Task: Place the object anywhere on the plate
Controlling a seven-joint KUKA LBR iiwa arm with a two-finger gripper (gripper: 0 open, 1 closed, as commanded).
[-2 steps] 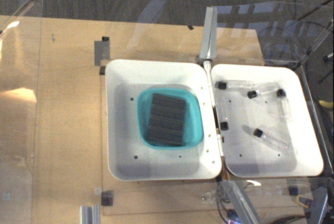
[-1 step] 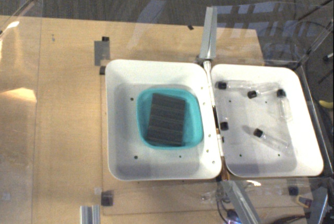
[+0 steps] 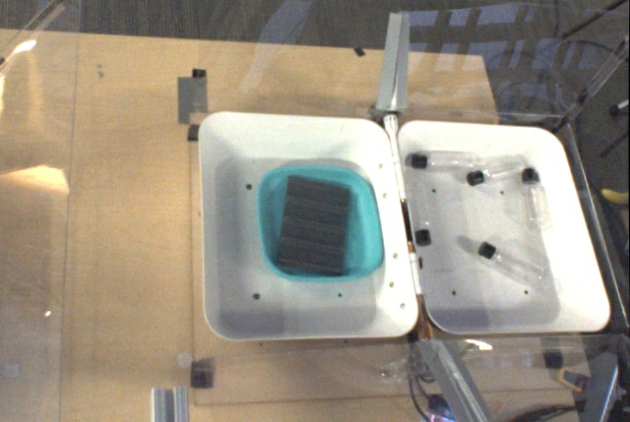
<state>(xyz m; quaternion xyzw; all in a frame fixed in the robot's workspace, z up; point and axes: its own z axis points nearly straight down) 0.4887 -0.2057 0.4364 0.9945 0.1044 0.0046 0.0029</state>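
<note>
Plate [image 3: 320, 258]: teal. Object [image 3: 314, 224] on it: dark grey, ribbed in bands. Both bins [image 3: 228, 213]: white. Worktop [image 3: 98, 243]: light tan wood.

A tan wooden table [image 3: 108, 263] carries two shallow white bins, touching side by side: the left bin [image 3: 226, 302] near the table's middle, the right bin [image 3: 581, 302] toward its right edge.

A dark grey ribbed block [image 3: 314, 225] lies flat on the teal plate [image 3: 270, 213] in the left bin.
</note>
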